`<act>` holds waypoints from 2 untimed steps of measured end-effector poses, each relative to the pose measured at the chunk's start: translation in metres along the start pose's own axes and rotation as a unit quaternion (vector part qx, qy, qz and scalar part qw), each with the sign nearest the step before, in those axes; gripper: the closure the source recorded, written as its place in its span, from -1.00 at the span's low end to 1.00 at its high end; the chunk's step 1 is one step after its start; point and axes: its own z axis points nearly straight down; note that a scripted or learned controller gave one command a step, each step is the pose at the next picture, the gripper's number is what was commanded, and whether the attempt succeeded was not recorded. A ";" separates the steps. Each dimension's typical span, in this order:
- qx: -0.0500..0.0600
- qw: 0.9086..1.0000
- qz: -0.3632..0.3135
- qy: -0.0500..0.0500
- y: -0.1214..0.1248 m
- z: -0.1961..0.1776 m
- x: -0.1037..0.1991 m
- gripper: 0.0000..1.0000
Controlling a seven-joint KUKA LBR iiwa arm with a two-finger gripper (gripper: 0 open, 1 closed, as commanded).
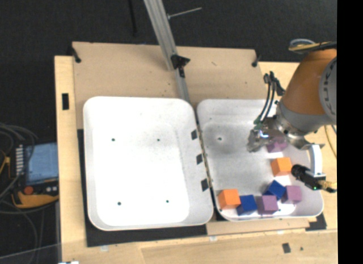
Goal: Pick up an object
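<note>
Open floor in right bin (227, 143), blocks (258, 202) crowding near edge.

No legible text, label, brand, number or sign was found anywhere in the camera view. The blue-screened device (41, 163) at nine o'clock carried a row of small markings down its left edge, too blurred to read. The black tabs (199, 158) between the two bins bore no readable marks.
</note>
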 end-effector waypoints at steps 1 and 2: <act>0.000 1.000 0.000 0.000 0.002 -0.039 -0.001 1.00; 0.003 1.000 -0.001 0.001 0.004 -0.035 0.047 1.00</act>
